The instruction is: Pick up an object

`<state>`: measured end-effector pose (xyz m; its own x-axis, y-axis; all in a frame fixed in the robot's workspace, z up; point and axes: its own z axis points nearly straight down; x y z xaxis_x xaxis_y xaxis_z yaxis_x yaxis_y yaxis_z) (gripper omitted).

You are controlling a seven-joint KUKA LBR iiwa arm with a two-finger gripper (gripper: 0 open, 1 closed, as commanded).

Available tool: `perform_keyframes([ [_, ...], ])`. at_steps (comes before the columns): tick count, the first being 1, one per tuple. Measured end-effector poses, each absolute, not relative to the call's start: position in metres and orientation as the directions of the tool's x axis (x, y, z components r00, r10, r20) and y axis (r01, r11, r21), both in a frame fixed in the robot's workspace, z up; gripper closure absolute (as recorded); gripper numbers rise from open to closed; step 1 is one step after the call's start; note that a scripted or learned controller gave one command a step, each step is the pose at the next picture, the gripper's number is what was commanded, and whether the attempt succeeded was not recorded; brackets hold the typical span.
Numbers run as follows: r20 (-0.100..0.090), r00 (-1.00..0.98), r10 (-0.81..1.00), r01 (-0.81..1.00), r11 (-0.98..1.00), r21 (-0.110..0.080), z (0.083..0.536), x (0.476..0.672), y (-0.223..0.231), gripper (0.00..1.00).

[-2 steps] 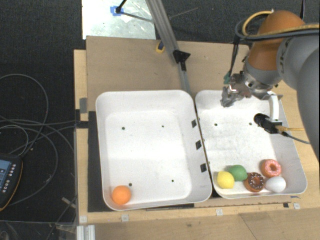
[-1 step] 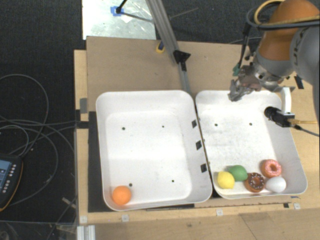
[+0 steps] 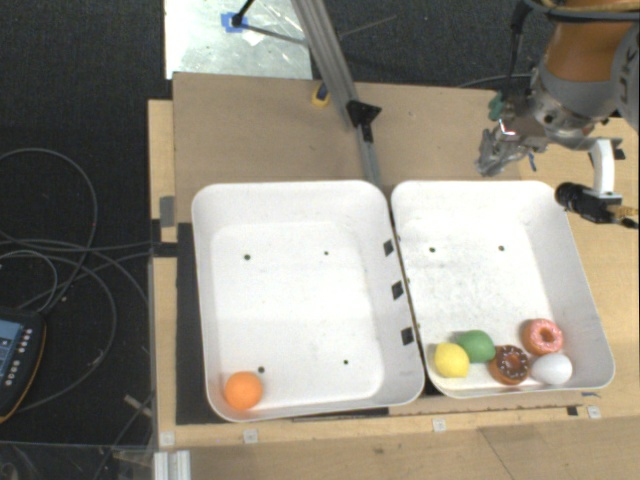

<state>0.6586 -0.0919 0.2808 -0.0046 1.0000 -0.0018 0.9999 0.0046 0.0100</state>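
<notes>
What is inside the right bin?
The right bin holds a yellow ball, a green ball, two donuts and a white ball.

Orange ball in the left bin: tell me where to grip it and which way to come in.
Grip the orange ball across its middle, coming straight down from above. It is round, so any width works, but it sits close to the near wall of the left bin. Setting the jaws left and right, along that wall, probably leaves each room. Nothing else lies beside it.
</notes>
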Motion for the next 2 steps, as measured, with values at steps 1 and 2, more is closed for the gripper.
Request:
perform_keyframes([
  [1, 0.002, -0.011, 1.0, 1.0, 0.011, 0.002, 0.283, 0.653, -0.041, 1.0],
  [2, 0.002, -0.01, 1.0, 1.0, 0.01, 0.0, 0.263, 0.642, 0.009, 1.0],
])
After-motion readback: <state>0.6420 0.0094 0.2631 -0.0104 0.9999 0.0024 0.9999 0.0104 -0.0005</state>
